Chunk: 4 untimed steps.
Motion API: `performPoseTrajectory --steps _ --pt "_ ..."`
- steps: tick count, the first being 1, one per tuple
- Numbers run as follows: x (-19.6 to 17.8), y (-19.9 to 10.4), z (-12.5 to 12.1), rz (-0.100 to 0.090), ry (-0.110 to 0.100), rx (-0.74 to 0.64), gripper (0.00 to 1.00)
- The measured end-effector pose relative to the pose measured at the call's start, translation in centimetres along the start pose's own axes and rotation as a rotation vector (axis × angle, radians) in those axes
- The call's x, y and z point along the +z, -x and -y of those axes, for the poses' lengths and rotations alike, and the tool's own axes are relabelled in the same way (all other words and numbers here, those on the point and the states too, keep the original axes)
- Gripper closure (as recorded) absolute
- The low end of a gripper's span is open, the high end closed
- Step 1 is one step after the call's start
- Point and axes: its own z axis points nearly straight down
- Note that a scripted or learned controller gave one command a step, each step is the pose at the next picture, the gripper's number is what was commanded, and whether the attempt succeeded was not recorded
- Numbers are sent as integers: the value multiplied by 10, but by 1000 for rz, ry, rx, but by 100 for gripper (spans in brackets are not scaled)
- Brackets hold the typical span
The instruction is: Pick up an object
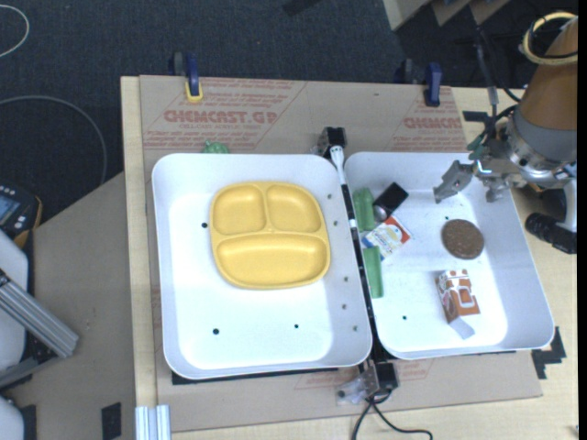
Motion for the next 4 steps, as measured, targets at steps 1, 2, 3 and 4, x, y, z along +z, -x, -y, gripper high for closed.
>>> performPoseTrajectory --steps 1,2,3,4 --pt "-97 -41 53 0 8 -4 0" --pt "-73 -134 112 -6 -8 -8 0" --pt "-84 -128 109 -1 0 0 100" --pt "-116 -208 125 -3 3 -10 100"
